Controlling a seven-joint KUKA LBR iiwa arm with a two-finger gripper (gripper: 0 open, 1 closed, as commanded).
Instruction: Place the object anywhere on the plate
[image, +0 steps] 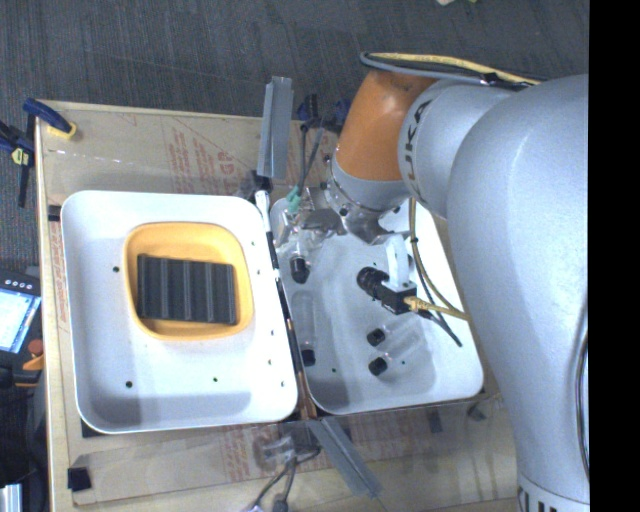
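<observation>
Camera view is looking down on a wooden bench (150, 140) carrying two shallow white bins side by side. Lying in the middle of the left bin (90, 380) is a yellow plate (190, 240), and resting on that plate is a dark ribbed rectangular object (188, 290), covering most of the plate's centre and reaching toward its near rim. The right bin (450, 375) is sitting just beside the left one, their inner walls nearly touching. Reaching in from the right, the grey arm (520, 250) with its orange band (375, 130) is hanging over the right bin's far end, well apart from the plate. The gripper (305, 225) is showing at the far left corner of the right bin, close to the wall between the bins; whether it is open or closed cannot be told from this angle. A few small dark bits (378, 365) are lying on the right bin's floor near its middle, and a thin yellow cable (440, 312) is trailing across that bin from the wrist.
</observation>
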